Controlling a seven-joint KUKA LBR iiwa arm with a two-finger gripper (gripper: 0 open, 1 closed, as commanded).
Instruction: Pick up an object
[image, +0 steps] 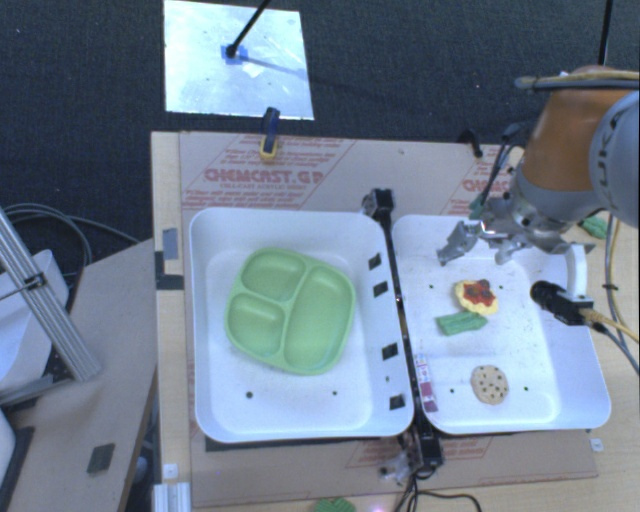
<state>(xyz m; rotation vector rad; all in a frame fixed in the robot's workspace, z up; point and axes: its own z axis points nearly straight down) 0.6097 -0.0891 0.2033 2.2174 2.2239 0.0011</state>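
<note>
Three toys lie in your right bin (575, 400): pizza piece (477, 295) mid-bin, green piece (460, 323) touching it, cookie (489, 384) near the front edge | gripper (482, 246) hovers by the back edge, jaws spread, empty | step: approach | next: descend onto the pizza piece, then close.

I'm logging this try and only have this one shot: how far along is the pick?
Done: the gripper is over the right bin, its fingers spread with nothing between them. In hand: hovering just above the yellow-and-red toy. Left: descend, close and lift; that toy, the green piece and the cookie lie on the bin floor.
</note>
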